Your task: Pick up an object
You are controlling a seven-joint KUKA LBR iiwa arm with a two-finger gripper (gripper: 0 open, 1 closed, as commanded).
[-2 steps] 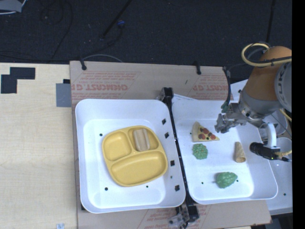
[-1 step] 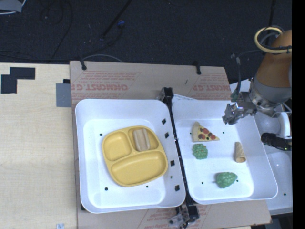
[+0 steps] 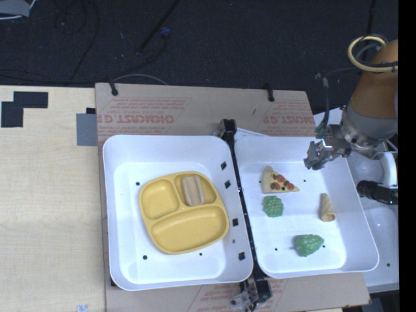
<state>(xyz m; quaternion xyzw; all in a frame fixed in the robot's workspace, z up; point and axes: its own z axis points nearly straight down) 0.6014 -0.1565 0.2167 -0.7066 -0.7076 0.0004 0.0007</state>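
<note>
You have nothing picked up yet: the end effector (image 3: 316,155) hangs over the far right part of the right bin (image 3: 351,255), and whether it is released or clenched you cannot tell. The pizza slice (image 3: 278,181), cone (image 3: 326,207) and two green pieces (image 3: 273,206) (image 3: 307,244) all lie in that bin, so reaching, gripping and lifting remain.

Two bins (image 3: 123,174) (image 3: 351,252), one yellow tray (image 3: 188,229), five food toys (image 3: 279,182) (image 3: 273,206) (image 3: 326,207) (image 3: 307,244) (image 3: 192,190).

Two white bins (image 3: 123,174) side by side on brown cardboard (image 3: 195,109) — black cables (image 3: 162,18) behind.
</note>
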